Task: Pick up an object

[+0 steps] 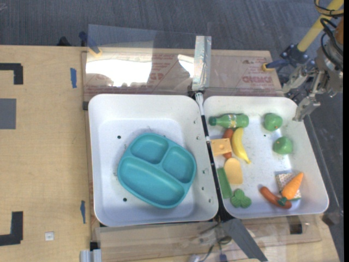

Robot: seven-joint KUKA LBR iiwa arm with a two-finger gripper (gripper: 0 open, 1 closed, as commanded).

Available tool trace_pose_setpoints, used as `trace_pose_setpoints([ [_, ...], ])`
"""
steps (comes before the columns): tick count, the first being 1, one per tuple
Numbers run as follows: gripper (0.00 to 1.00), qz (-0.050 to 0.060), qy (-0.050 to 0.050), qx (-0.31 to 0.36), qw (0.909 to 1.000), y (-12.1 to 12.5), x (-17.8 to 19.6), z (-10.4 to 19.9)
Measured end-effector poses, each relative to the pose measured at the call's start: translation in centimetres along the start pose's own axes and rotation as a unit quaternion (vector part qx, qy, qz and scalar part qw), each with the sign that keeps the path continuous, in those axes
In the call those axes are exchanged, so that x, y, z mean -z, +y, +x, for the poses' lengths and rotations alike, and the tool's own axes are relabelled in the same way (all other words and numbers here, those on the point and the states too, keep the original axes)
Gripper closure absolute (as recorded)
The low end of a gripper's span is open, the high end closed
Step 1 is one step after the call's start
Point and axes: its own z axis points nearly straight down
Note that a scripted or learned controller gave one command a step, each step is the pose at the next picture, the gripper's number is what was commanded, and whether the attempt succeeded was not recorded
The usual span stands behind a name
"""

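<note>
Glossy plastic banana [240, 144], curved, in smooth white bin [316, 162]; fingers' [301, 112] state unclear.

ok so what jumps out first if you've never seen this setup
The big teal divided plate lying alone in the left bin catches the eye first. Next comes the bright clutter of toy food in the right bin: a yellow banana, a green bottle, an orange carrot. The gripper hangs at that bin's upper right corner.
</note>
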Motion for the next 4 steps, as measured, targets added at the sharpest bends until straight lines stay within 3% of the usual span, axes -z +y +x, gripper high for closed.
trace_pose_setpoints([
  [1, 0.00, 0.001, -0.003, 0.030, 0.9996, 3.8, -15.9, 6.7],
  [2, 0.00, 0.002, 0.023, -0.048, 0.9986, 8.5, -16.8, 0.2],
  [3, 0.00, 0.002, -0.009, -0.157, 0.9876, -1.2, -0.1, -0.2],
  [4, 0.00, -0.001, 0.005, -0.084, 0.9965, -0.1, -11.6, 5.6],
])
